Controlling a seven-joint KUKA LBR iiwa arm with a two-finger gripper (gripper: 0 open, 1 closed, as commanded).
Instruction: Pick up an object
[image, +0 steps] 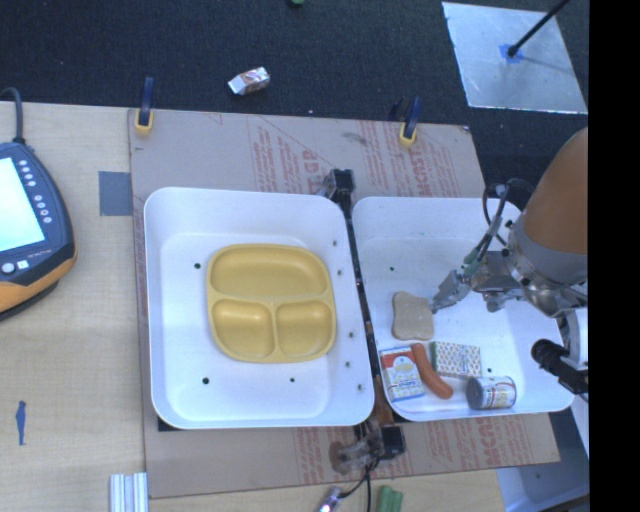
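My gripper (450, 292) hangs over the middle of the right bin (400, 225), with the grey arm and its orange band coming in from the right. Just left of its tip lies a tan, stone-like lump (411, 316). Along the bin's near side sit a small red-and-white carton (402, 374), an orange sausage-shaped piece (432, 371), a speckled flat packet (457, 357) and a small can (492, 392) on its side. The tip sits beside the lump and I cannot tell whether they touch.
The left bin (170, 300) holds a yellow three-compartment plate (269, 300). A teach pendant (25, 225) rests on the bench at far left. Clamps (145, 118) pin the cardboard sheet at the back. A black divider (352, 270) runs between the bins.
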